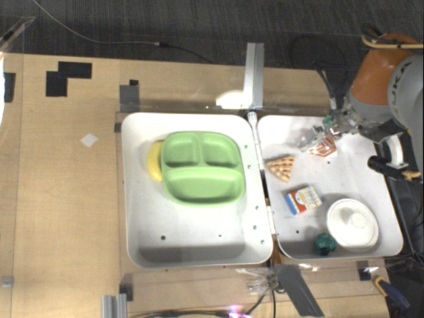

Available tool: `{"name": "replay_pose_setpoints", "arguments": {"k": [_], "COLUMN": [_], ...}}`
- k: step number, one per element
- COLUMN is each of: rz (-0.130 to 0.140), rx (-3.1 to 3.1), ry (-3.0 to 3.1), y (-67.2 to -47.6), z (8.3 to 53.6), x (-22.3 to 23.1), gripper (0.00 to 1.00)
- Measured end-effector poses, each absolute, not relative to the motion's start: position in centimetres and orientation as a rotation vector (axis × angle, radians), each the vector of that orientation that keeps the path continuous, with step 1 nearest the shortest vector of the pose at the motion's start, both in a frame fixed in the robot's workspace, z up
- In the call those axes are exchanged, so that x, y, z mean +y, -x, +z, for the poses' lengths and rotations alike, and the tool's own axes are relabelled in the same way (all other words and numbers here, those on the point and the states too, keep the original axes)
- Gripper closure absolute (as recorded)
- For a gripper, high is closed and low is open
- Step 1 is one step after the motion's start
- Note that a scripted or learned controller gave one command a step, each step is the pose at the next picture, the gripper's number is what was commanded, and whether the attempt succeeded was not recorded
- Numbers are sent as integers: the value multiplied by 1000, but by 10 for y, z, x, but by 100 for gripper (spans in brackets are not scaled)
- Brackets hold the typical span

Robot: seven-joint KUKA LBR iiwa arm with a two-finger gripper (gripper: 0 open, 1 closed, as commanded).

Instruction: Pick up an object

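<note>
Two white bins on a bench. Left bin (pixel 142 237): a green divided plate (pixel 201 167) near its far edge, resting over a yellow object (pixel 154 162). Right bin (pixel 391 197): a pizza-slice toy (pixel 281 168) by the left wall, a small carton (pixel 303 199) at centre, a white bowl (pixel 352 222) and a dark green object (pixel 324 244) toward the near edge. The gripper (pixel 326 141) sits low at the far edge, among clear and reddish packaging (pixel 318 144); its closure cannot be told. Nothing appears lifted; the pick seems at the grasp stage, with lifting left.
</note>
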State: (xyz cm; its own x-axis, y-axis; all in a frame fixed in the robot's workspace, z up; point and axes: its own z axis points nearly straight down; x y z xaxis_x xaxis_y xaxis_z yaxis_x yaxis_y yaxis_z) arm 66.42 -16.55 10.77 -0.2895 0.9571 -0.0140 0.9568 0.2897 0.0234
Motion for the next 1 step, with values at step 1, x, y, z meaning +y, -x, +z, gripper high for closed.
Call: {"name": "replay_pose_setpoints", "arguments": {"k": [1], "rz": [34], "rx": [2246], "ry": [-2145], "y": [-675], "z": [107], "x": [-159], "gripper": [0]}}
